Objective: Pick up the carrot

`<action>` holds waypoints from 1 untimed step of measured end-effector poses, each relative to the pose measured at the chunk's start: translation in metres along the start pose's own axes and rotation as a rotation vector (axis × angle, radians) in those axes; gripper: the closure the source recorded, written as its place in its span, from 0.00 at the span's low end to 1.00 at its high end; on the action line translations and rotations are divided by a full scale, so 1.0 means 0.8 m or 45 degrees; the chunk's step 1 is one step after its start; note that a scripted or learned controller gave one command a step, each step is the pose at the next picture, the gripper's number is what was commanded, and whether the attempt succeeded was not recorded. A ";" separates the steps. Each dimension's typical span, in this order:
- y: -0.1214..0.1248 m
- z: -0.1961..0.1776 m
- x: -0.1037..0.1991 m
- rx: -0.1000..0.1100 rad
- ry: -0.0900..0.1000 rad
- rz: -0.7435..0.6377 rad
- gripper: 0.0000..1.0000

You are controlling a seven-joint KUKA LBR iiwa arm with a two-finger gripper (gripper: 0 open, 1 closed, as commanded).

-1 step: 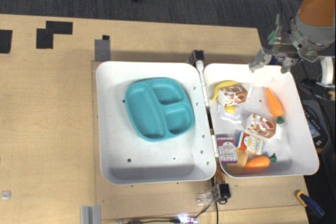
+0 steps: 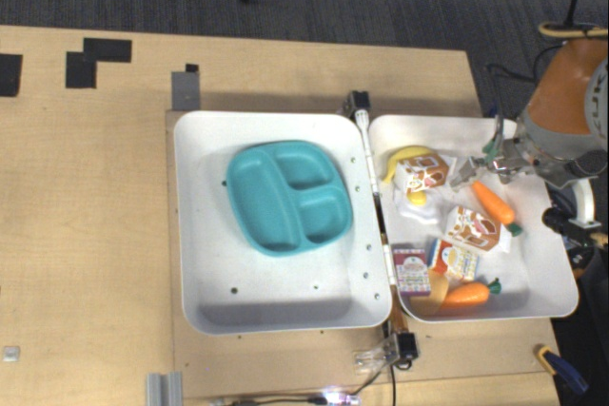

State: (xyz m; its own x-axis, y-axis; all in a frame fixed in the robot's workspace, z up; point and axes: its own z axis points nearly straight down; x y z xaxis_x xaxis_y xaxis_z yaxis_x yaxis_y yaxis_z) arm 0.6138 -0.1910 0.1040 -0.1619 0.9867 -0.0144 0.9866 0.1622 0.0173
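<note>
An orange carrot [image 2: 493, 203] lies slanted in the right bin [image 2: 557, 295], near its right side. A second carrot [image 2: 468, 293] with a green stem end rests by that bin's front wall. My gripper [image 2: 497, 161] hangs over the back right part of the bin, just above and behind the slanted carrot. Nothing shows in its grasp. The grey arm with its orange band [image 2: 561, 100] comes in from the right.
The right bin also holds a banana [image 2: 403, 157], two snack packets [image 2: 423, 178] [image 2: 473, 228] and a small box [image 2: 411, 269], all crowded near the carrots. A teal divided plate [image 2: 288, 197] sits in the left bin [image 2: 195, 233].
</note>
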 end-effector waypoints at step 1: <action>-0.019 0.018 0.046 0.007 0.015 -0.227 0.00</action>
State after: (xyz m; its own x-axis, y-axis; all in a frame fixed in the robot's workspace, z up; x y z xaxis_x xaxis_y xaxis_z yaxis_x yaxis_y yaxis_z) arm 0.5928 -0.1571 0.0887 -0.3346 0.9423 -0.0054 0.9423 0.3347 0.0099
